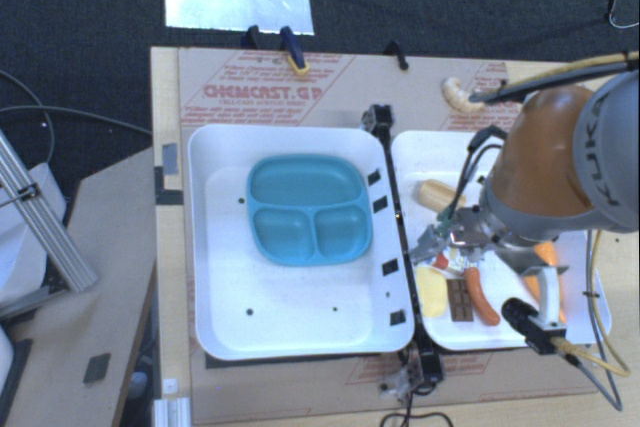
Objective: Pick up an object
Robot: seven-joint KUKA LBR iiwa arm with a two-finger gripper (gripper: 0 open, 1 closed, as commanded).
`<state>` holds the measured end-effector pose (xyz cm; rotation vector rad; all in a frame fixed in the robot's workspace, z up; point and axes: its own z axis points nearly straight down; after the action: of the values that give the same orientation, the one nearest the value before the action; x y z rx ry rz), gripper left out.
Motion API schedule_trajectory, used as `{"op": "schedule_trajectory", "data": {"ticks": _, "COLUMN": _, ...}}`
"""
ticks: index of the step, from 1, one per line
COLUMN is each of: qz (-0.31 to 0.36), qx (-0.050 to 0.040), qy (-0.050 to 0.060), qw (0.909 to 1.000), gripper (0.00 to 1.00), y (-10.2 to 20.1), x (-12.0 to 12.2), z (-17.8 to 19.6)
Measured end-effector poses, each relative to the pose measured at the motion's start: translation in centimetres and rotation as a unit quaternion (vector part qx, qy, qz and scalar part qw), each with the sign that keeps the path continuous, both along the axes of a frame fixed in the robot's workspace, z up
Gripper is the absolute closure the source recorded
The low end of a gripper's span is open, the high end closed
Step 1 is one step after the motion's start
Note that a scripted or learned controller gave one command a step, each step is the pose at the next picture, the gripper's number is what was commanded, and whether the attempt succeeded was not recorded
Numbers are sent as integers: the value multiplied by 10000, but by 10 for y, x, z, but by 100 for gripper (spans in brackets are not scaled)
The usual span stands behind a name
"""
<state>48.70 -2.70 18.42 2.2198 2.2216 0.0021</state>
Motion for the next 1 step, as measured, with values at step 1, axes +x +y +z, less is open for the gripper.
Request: {"op": "schedule_trajectory", "data": {"ticks": 1, "qz": 66, "qx": 16, "qy": -14, "qw": 10000, "gripper": 0, "y": 91, "x": 41, "z": 0}}
